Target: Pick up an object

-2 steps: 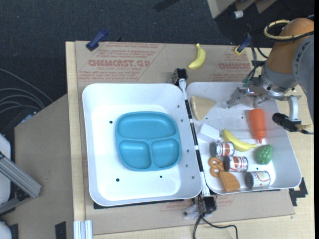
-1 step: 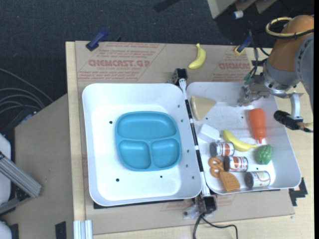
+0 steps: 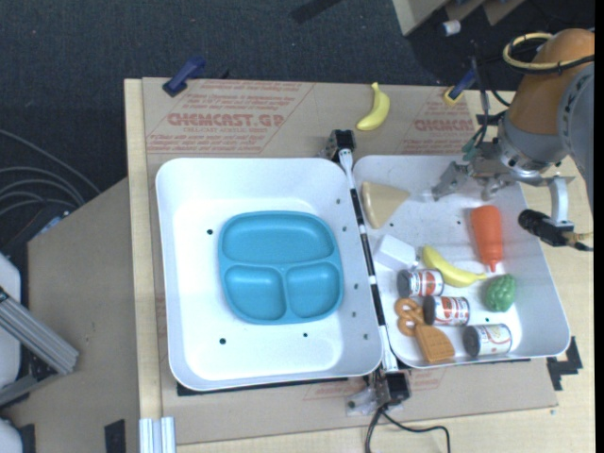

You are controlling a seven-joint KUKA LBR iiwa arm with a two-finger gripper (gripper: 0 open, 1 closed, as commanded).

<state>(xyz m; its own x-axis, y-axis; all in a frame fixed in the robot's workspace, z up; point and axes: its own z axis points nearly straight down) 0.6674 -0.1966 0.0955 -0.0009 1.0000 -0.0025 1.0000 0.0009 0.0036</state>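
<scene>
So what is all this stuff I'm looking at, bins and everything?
bins: 2, white, side by side on the bench; left bin, right bin
divided plate: 1, light blue, middle of left bin
carrot: 1, orange, right bin, right of centre
banana: 1, yellow, right bin centre
broccoli: 1, green, right of that banana
cans: 3, red and white labels, right bin, near end
pretzel: 1, brown, left of the cans
wedge: 1, pale tan, right bin, far left corner
second banana: 1, yellow, on the board beyond the bins
gripper: 1, grey, over the right bin's far end
</scene>
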